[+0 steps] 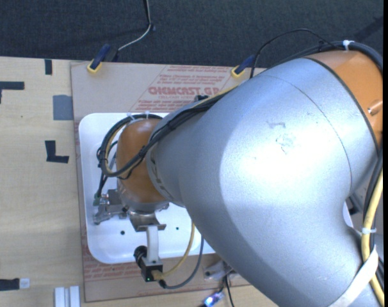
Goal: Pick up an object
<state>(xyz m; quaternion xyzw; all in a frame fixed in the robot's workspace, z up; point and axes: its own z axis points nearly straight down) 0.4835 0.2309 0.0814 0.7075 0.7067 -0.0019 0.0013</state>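
We find the gripper point(114, 211) low inside the white bin point(86, 171), toward its left side, seen from above and mostly covered by the wrist. We cannot tell whether it is spread, closed, or clamped on anything. Just above it sits the orange band point(137, 165), and from there the grey arm point(277, 171) swells out to the right and covers the greater part of the view.

The object to be picked is hidden from us. The bare strips of bin floor around the wrist carry only a couple of tiny dark specks, so whatever the gripper is aimed at must lie directly beneath it, and we cannot say exactly where.

The bin rests on a brown board point(181, 91) with red print, held at its far corners by yellow clamps point(99, 59), on a pale bench point(27, 190) that bears black tape marks point(53, 152).

We judge the task to be at the reach or grasp stage: the approach into the bin looks done, while a confirmed hold and the lift out are left
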